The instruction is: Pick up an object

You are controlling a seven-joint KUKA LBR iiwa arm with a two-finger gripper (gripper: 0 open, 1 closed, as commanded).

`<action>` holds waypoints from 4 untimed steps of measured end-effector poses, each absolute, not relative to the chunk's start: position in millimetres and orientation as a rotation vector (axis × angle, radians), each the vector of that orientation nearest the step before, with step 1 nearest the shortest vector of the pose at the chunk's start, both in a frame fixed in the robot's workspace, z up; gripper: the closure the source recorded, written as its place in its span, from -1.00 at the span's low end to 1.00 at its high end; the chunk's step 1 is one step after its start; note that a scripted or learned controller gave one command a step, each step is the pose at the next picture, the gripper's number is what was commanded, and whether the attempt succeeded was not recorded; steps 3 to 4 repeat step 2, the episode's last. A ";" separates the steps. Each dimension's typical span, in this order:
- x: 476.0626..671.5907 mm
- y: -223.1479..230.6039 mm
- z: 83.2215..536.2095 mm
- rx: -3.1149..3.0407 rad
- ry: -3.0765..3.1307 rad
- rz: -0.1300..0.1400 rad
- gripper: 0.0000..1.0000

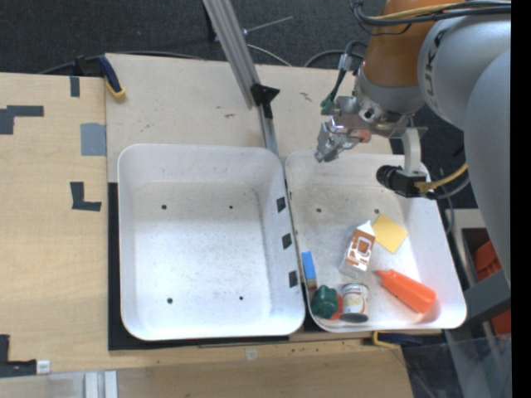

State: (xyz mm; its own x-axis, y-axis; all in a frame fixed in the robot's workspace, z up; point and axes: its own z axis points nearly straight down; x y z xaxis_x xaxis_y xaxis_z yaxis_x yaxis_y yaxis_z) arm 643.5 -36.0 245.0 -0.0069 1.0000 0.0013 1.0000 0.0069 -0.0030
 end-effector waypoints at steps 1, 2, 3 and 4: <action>641.7 17.1 232.3 -2.212 -2.226 0.003 1.00; 638.2 67.4 228.6 -2.212 -2.226 0.002 1.00; 638.2 67.4 228.6 -2.212 -2.226 0.002 1.00; 638.2 67.4 228.6 -2.212 -2.226 0.002 1.00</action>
